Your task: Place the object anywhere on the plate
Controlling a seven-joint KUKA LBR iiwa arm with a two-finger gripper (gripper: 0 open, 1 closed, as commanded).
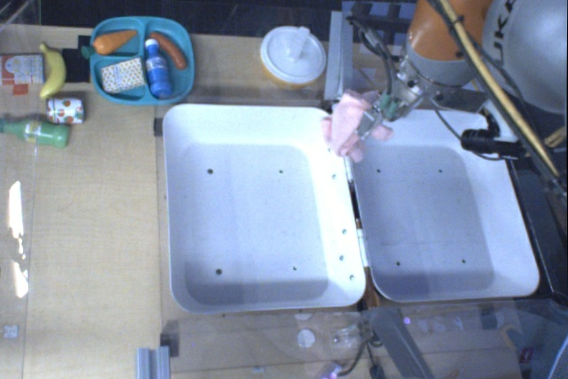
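A soft pink object [349, 125], crumpled like cloth, hangs over the far end of the seam between the two bins. My gripper [376, 114] reaches in from the upper right and is shut on it, with pink showing on both sides of the fingers. The blue divided plate [188, 71] sits on the bench at the far left, well away from the gripper. It holds a toy carrot [115, 40], a blue bottle [157, 71], a hotdog [174, 51] and a cracker-like piece [121, 75].
The left bin [257, 209] and the right bin [444, 217] lie side by side. A white lidded cup [293, 56] stands behind them. A banana [53, 71], a small can [65, 110], a green bottle [35, 133] and a carton [19, 71] lie left of the plate.
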